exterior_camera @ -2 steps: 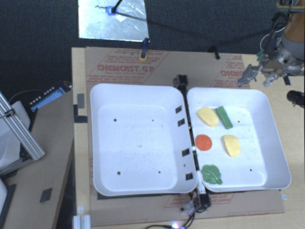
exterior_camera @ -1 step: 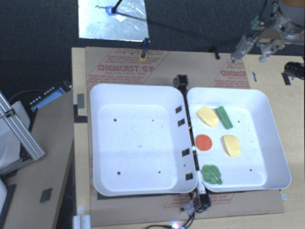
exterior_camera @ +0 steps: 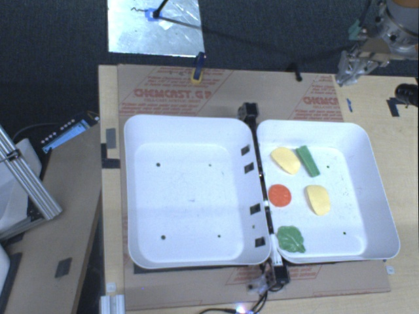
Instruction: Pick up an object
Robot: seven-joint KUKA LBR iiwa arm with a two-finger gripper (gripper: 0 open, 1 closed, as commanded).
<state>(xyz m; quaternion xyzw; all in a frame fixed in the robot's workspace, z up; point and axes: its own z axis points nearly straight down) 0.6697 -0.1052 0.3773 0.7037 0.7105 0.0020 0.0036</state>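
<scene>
The right bin holds several small items: a yellow piece, a green bar leaning beside it, a red disc, another yellow piece and a green leafy lump near the front wall. My gripper hangs at the top right, well behind the right bin and high above the bench, with nothing visible between its fingers.
The left bin lies beside the right one, joined by black clips along the shared wall. A shiny metal sheet lies on the floor at the back. A metal frame stands at the far left.
</scene>
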